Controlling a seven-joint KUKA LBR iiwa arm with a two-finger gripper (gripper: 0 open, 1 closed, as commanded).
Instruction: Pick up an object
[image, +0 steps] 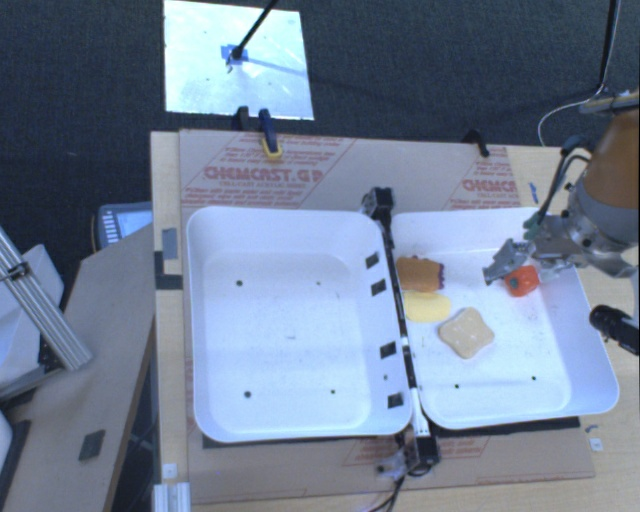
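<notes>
**Red-orange piece sitting right at the gripper, hold unproven**

Starting widest: looking down on a cardboard-covered bench (300, 170) carrying a left bin (215, 235) and a right bin (560, 395), joined along the middle by black clips. Reaching in from the right with the grey arm (610, 190), hanging over the right bin's far right corner. Ending in the gripper (508, 264), with no way of telling from this slant whether wide, narrow or closed on anything.

Lying just beside it and partly under it: a small red-orange object (521, 284), the likeliest pick, seemingly down on the bin floor near the right wall. Sitting well apart, toward the divider: a tan slice (466, 333), a flat yellow piece (428, 308) and a brown-topped chunk (420, 272), the last two touching or nearly so.

Risking a miss from here: closing off-centre and squeezing the small rounded piece out sideways, nudging it against the wall, or lifting away with nothing. Risking also a scrape on the bin floor by descending too far.
</notes>
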